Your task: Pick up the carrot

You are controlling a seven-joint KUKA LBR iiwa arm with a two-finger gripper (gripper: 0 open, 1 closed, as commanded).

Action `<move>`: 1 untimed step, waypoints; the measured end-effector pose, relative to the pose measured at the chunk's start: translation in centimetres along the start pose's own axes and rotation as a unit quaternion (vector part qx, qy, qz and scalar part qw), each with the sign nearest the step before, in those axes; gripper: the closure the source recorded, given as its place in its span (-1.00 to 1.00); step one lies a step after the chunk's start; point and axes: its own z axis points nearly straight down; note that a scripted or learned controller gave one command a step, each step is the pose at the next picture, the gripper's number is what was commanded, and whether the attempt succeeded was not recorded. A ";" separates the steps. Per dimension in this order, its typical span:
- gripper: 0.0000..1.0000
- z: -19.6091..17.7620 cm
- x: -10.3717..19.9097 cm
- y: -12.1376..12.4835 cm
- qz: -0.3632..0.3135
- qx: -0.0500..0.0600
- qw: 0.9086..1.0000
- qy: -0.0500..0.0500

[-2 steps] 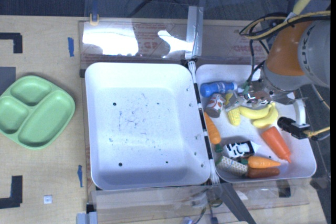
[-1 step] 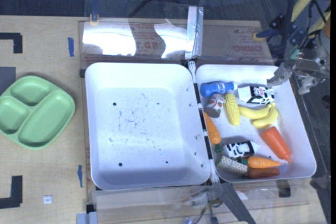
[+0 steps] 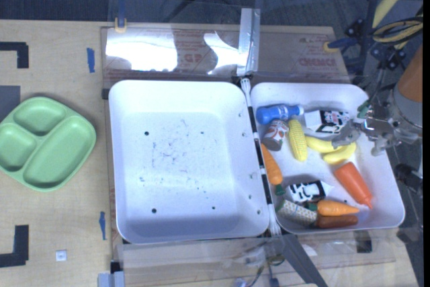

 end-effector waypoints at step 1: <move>-1.00 5.8 4.7 -2.2 0.099 0.001 0.995 0.001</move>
